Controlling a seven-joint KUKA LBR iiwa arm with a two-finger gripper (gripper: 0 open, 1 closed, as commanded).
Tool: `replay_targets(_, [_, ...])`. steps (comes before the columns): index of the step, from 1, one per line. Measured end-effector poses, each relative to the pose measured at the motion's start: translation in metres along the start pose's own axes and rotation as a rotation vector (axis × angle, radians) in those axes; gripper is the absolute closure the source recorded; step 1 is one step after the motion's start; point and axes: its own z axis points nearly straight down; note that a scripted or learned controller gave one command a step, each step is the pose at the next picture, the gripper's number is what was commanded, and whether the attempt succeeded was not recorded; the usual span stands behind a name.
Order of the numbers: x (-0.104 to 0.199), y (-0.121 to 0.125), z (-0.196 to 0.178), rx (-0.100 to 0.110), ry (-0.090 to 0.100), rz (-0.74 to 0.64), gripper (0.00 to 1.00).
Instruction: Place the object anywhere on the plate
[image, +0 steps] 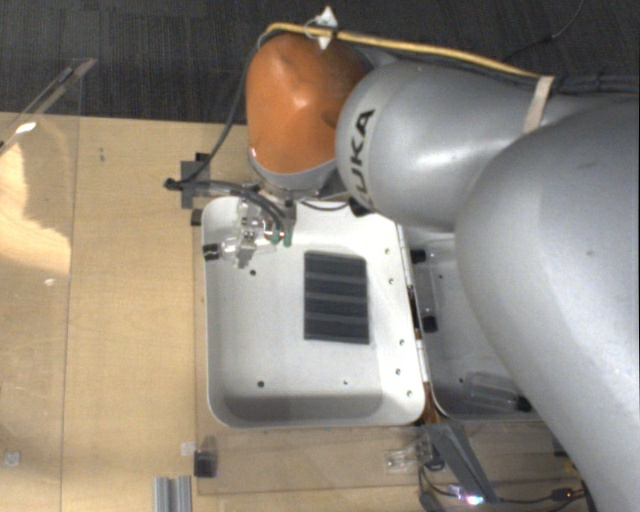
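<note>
A dark grey ribbed plate (336, 297) lies flat in the middle of the left white bin (240, 390). My gripper (250, 238) hangs over the bin's far left corner, left of the plate and apart from it. The orange wrist band (295, 100) sits right above it. A small green speck shows on the gripper's right side, and I cannot tell whether it belongs to the gripper or is a separate thing. No loose object is plainly visible on the bin floor.
The grey arm (500, 200) covers most of the right bin (470, 398), leaving just its near edge visible. A small black block (205, 462) and a metal bracket (172, 492) sit on the wooden bench in front of the left bin. Cables (450, 480) lie at the bottom right.
</note>
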Motion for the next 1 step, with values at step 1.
replay_targets(1, [-0.0113, 0.0028, -0.0110, -0.004, -0.004, -0.405, 1.00])
